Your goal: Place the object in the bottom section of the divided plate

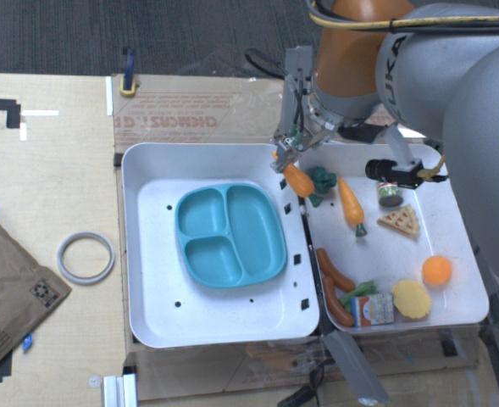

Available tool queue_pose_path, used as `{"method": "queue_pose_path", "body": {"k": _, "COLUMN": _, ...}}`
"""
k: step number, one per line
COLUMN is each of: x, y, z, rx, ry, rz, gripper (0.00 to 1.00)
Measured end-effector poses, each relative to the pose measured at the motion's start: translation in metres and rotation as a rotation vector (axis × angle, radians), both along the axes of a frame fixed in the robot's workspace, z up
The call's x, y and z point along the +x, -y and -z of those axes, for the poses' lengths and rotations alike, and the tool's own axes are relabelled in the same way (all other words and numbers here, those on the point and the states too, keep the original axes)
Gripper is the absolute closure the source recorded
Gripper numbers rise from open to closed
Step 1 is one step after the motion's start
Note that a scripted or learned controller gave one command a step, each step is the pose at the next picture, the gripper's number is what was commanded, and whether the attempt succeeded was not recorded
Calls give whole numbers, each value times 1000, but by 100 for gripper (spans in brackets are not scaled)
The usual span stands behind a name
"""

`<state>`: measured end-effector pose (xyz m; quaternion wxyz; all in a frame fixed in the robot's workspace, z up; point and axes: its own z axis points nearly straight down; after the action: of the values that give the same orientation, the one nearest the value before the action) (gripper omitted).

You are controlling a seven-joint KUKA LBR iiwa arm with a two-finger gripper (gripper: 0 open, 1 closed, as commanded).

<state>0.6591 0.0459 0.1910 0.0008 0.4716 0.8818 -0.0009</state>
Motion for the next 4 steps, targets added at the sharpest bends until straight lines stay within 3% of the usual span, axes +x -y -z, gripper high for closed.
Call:
{"method": "queue_pose_path", "body": {"k": 1, "x": 0, "y": -28, "z": -1, "rx": 0, "ry": 1, "rz": -48, "gripper": 100}}
{"method": "queue_pose_path", "body": {"k": 2, "x": -28, "y": -1, "z": -47, "rx": 1, "ry": 0, "rz": 46, "gripper": 100}}
{"method": "queue_pose_path", "body": {"k": 3, "x": -28, "y": -1, "z": -47, "rx": 1, "ry": 0, "rz": 46, "gripper": 0}}
{"method": "queue_pose_path", "body": {"k": 4, "x": -52, "y": -53, "z": 85, "rx": 1, "ry": 11, "rz": 166, "gripper": 0}}
